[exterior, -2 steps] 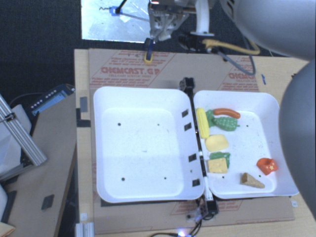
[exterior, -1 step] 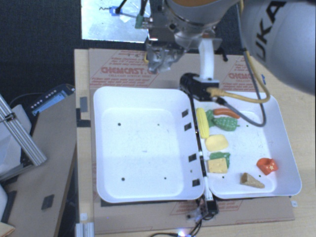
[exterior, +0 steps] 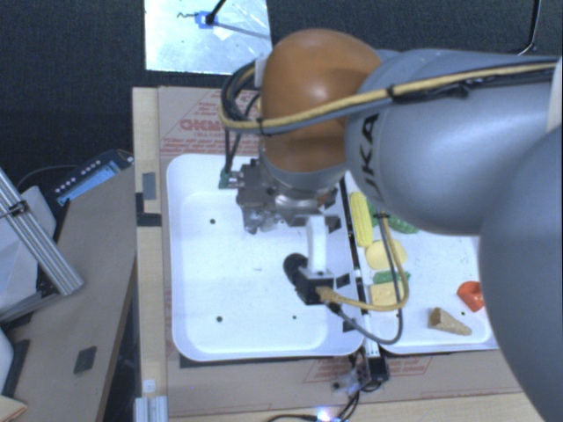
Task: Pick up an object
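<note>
Hovering over left bin (exterior: 220, 271) | corn (exterior: 359, 218) right of jaws | jaws' state: cannot tell

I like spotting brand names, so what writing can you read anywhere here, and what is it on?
"CHEM": red print on the cardboard under the bins; smaller lines too blurred.
"UK": dark letters on the grey arm; the rest is hidden.
Red print at the cardboard's front edge: too blurred.
</note>
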{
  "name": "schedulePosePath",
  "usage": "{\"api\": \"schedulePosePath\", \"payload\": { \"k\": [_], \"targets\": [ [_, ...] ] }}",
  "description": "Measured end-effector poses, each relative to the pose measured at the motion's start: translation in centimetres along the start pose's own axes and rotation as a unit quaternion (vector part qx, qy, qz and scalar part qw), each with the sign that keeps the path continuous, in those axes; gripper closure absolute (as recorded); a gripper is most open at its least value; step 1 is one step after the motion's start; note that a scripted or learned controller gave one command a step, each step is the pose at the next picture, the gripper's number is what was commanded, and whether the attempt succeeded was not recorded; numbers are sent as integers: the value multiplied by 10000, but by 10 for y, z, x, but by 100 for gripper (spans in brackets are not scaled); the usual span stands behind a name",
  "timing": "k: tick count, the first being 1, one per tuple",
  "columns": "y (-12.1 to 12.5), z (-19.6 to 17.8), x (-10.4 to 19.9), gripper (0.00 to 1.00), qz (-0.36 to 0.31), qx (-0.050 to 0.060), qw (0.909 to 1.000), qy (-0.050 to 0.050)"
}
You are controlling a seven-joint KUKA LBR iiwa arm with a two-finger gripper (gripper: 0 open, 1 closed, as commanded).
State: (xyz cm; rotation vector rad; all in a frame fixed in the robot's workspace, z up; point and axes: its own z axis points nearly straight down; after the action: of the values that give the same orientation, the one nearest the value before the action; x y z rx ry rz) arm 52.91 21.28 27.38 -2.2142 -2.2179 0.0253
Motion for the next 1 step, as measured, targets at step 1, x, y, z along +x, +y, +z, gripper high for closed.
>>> {"api": "schedulePosePath", "payload": {
  "k": [1],
  "targets": [
    [-42,73,23,100,-16,-46,10000,23]
  ]
}}
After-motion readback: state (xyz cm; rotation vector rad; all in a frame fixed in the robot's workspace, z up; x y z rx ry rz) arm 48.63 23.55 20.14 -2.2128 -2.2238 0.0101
